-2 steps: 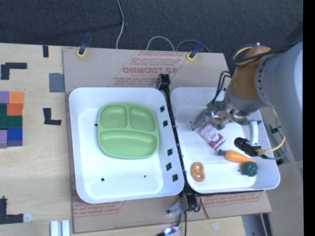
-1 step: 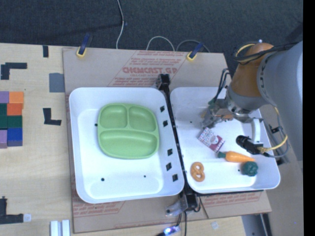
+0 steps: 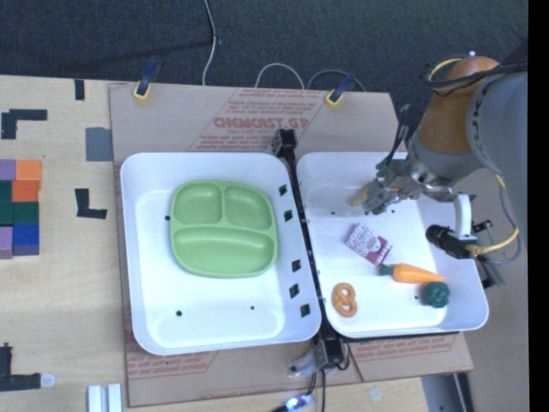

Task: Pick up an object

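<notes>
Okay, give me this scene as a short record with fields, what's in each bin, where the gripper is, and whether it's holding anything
left bin: green divided plate, lying flat near the middle
right bin: small printed packet, toy carrot, pretzel, dark green lump
gripper: over the upper part of the right bin, above the packet
gripper contents: nothing seen between its fingers
carrot and green lump: close together by the bin's right wall
bench outside the bins: coloured blocks at the far left
</notes>
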